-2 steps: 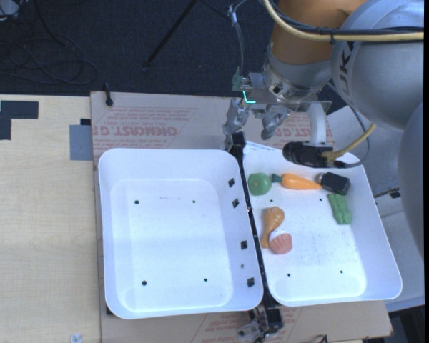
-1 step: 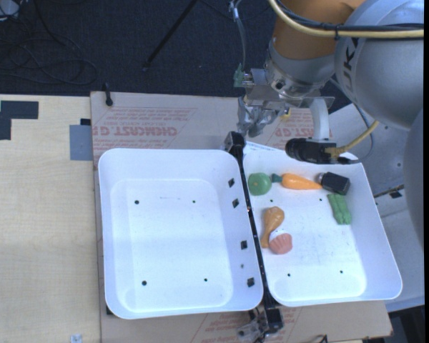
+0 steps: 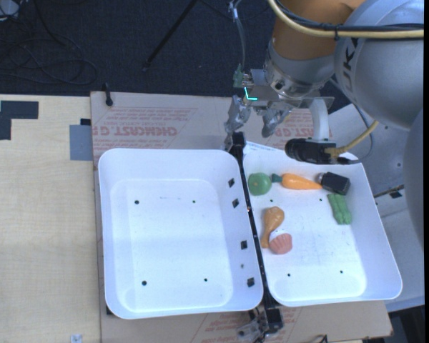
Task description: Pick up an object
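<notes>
The gripper [image 3: 256, 126] is held above the right bin [image 3: 372, 277] at upper centre — fingers spread, nothing between them. Approach seems under way; a descent onto the green ball [image 3: 259, 184] is probably called for next.

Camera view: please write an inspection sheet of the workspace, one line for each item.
Surface: cardboard sheet under two white bins, left bin and right bin.
Job's things: in the right bin a green ball, toy carrot, black block, green piece, orange gourd, pink piece.
Clutter: nothing seen.
Grippers: gripper open, above the bins' far edge, holding nothing.
Cables: yellow hose on the arm.
Surroundings: dark floor with wires.
</notes>
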